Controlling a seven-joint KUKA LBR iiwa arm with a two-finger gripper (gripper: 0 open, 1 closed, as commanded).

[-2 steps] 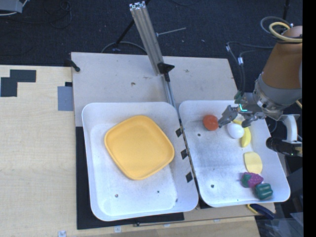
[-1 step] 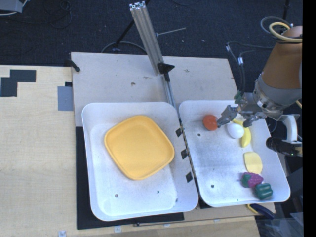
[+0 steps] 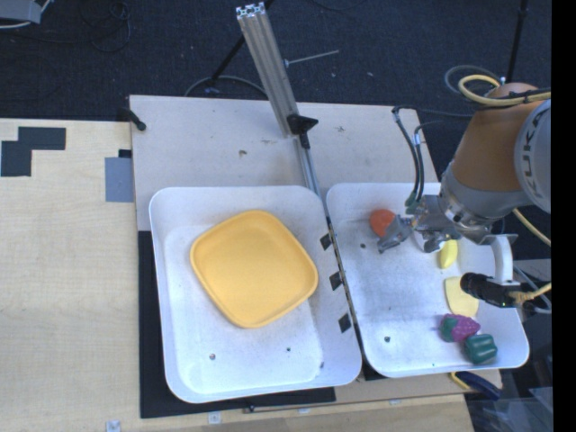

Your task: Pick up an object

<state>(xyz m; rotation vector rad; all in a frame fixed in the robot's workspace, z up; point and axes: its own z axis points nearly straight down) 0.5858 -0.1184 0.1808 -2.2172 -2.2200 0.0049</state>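
Camera view: rounded-square yellow plate [image 3: 253, 267]; claw [image 3: 393, 237] beside orange ball [image 3: 382, 220]

Even overhead light, fairly bright on the two white bins [image 3: 270, 367]; dark floor [image 3: 135, 52] behind nearly black. Soft, short shadows under yellow plate [image 3: 252, 266]. No hard glare. Slightly soft focus and grainy overall; small objects at right lack detail.

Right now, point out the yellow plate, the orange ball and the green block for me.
yellow plate [image 3: 253, 266], camera view, on the middle of its flat face.
orange ball [image 3: 382, 220], camera view, on its visible top.
green block [image 3: 481, 348], camera view, on its upper face.
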